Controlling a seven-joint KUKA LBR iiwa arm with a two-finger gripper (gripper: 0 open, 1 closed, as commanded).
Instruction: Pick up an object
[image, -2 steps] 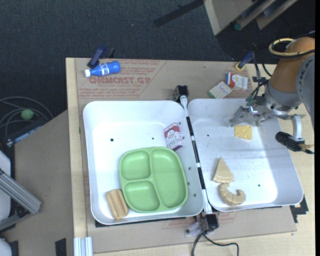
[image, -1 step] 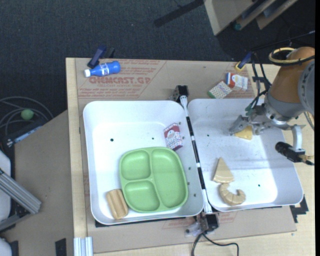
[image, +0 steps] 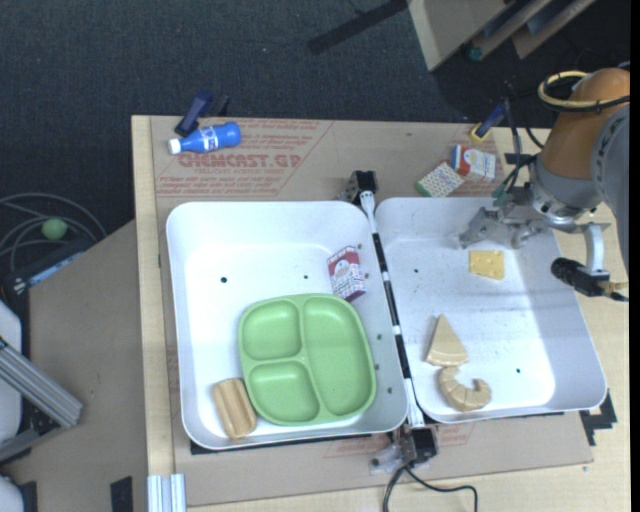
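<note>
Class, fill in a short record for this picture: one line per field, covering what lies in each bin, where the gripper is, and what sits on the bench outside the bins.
left bin: green divided plate, small red and white carton, tan bread-like block
right bin: yellow cheese square, pale wedge, croissant
gripper: above the right bin's far edge, just beyond the cheese square; nothing seen held
bench outside bins: blue and white bottle, small packets

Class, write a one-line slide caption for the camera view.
Claw above yellow cheese square in right bin; green tray in left bin.
</note>
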